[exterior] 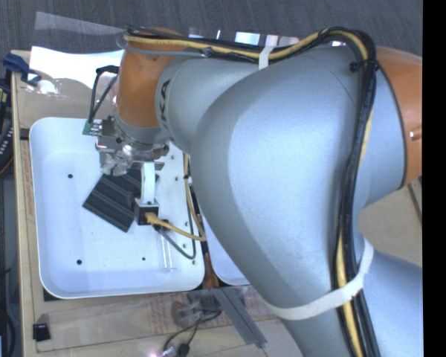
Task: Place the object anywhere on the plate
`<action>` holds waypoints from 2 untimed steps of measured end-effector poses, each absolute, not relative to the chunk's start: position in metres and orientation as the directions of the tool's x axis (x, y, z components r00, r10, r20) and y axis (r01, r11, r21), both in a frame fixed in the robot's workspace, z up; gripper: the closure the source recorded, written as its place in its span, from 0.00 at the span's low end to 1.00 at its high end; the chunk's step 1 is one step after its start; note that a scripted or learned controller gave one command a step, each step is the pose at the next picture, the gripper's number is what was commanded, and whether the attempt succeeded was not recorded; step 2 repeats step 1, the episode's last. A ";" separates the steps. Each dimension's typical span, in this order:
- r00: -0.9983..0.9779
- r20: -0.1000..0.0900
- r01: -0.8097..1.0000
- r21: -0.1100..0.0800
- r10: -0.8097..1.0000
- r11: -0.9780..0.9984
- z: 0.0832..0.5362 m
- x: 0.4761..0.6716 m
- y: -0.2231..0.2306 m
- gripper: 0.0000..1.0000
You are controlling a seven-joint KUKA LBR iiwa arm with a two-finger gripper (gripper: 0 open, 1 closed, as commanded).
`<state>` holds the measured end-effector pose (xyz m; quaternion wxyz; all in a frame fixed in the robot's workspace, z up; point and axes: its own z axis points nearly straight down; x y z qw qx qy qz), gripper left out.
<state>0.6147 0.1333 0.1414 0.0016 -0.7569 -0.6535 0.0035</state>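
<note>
Black ribbed block [117,201] lying flat on the floor of the left white bin [59,274], set aslant, directly under and just left of the gripper [128,162]. Cannot tell whether gripped, nor the gripper's state.

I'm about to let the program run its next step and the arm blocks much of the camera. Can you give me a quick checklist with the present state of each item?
1. Pincer location: over the left bin, near its upper middle. Ok.
2. Object held: a dark ribbed part sits under the wrist, but whether it is an object or part of the tool is unclear. Cannot tell.
3. Plate located: the arm covers most of the right bin, so what lies in it is hidden. Cannot tell.
4. Cable: a yellow and black loop hangs from the wrist above the bin floor, close to the bin's right wall. Not ok.
5. Finger state: hidden beneath the wrist. Cannot tell.
</note>
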 end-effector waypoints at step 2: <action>0.503 -0.001 0.864 -0.003 0.864 -0.503 0.264 0.602 0.083 1.00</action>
